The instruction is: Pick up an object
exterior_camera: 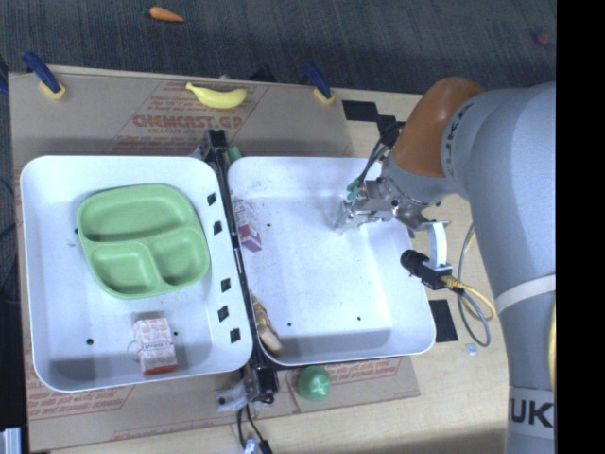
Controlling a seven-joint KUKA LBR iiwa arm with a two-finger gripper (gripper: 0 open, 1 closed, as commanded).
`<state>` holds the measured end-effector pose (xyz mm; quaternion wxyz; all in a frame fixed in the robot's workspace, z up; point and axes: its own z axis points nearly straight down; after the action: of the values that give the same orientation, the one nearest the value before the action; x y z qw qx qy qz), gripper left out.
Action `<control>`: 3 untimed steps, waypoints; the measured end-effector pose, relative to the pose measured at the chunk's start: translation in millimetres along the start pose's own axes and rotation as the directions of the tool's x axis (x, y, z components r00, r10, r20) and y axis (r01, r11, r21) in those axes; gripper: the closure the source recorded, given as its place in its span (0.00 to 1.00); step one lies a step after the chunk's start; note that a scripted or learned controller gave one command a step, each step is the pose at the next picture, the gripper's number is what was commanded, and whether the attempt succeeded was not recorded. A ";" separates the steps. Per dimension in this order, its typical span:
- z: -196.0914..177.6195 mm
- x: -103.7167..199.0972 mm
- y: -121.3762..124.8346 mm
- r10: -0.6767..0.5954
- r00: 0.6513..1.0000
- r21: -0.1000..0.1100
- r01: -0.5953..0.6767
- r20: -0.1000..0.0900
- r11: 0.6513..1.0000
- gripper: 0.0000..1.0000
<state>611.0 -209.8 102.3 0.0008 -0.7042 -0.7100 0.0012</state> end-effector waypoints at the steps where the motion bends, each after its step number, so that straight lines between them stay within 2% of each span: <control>1: -148.7 -2.0 -50.5 0.006 1.000 -0.006 -0.006 0.002 1.000 1.00; 2: -126.6 -0.7 39.2 0.003 1.000 -0.001 -0.003 -0.002 1.000 1.00; 3: -127.1 -1.0 39.2 0.002 1.000 -0.001 -0.002 -0.001 1.000 0.00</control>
<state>650.6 -210.5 229.3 0.0006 -0.7051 -0.7091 0.0004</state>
